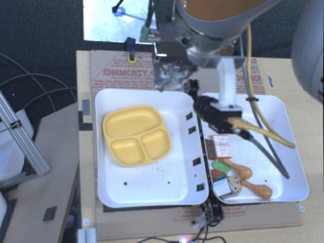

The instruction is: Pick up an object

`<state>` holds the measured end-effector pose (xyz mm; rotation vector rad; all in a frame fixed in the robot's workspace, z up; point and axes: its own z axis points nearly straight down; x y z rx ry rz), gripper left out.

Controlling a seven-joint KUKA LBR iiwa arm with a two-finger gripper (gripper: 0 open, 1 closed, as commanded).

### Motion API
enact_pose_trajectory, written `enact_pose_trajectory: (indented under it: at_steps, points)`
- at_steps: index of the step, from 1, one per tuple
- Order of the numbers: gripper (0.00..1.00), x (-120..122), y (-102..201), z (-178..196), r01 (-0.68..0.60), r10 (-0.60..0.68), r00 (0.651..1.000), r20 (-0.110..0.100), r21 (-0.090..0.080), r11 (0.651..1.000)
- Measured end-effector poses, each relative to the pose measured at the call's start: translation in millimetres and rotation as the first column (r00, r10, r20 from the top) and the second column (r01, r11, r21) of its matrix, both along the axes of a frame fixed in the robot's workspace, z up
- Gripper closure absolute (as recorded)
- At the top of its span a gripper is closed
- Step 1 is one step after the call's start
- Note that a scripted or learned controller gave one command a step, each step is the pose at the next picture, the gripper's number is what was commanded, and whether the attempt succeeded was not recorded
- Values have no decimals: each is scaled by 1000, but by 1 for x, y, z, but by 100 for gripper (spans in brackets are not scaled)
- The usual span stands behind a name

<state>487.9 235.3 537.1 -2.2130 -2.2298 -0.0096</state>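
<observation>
**Item 1.** Gripper [171, 79]: a metal assembly below the grey arm [228, 4], at 12 o'clock of the view. It hangs over the far rim of the left bin [152, 189], near the corner where the two bins meet. How far the claw is open cannot be told, and nothing can be seen in its hold.

**Item 2.** Left bin: shallow and white. It holds one yellow divided plate [135, 134] with three compartments. The plate lies flat, toward 9 o'clock of the bin floor. Small dark specks dot the floor toward 6 o'clock.

**Item 3.** Right bin [296, 161]: shallow and white. Its loose contents are gathered along the near-left side, at 7 to 8 o'clock of the bin.
- a. Small red-and-white carton [221, 146], lying flat close to the dividing wall.
- b. Green piece [220, 166], just at 6 o'clock of the carton.
- c. Red piece [217, 175], touching the green piece.
- d. Wooden peg [239, 169], with a rounded end, at 3 o'clock of the green piece.
- e. Second wooden peg [258, 189], nearer the front rim.
- f. Small white box [224, 187], in the near-left corner, against the second wooden peg.

**Item 4.** Cardboard sheet [119, 71]: printed in red, lying under both bins.

**Item 5.** Black clips [192, 130]: spaced along the wall between the bins.
</observation>
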Motion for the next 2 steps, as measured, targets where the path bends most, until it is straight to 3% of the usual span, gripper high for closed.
enact_pose_trajectory:
  at_steps: [1, 2]
  points:
    - [100, -3, -1, -194, 7, -7, 1000, -18, -11, 1000]
    - [100, 58, -25, -317, 11, -11, 1000, -14, -11, 1000]
